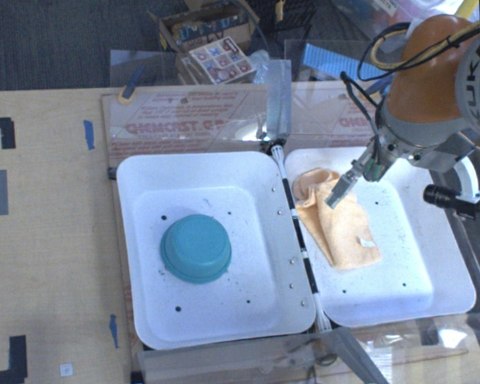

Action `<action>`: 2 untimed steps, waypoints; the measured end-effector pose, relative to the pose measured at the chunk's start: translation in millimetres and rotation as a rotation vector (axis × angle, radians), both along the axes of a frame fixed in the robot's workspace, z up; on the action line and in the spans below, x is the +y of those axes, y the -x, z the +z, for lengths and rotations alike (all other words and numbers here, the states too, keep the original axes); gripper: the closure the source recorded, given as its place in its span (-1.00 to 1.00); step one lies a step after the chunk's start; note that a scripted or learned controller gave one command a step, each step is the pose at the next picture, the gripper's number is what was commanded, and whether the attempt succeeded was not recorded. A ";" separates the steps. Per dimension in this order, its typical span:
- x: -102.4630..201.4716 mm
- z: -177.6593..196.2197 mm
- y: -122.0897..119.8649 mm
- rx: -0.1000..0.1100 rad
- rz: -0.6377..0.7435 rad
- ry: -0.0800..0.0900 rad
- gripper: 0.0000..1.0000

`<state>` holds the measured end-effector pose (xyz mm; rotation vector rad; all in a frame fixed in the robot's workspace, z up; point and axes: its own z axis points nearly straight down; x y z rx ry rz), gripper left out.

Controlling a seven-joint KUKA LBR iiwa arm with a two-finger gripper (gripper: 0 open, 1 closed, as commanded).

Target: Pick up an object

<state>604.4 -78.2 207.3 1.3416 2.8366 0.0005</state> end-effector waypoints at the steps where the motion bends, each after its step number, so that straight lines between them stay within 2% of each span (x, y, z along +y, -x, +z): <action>1: 0.0 0.0 0.0 0.000 0.000 0.000 -1.00; 2: -77.2 -114.2 1.9 0.000 -0.033 0.000 -1.00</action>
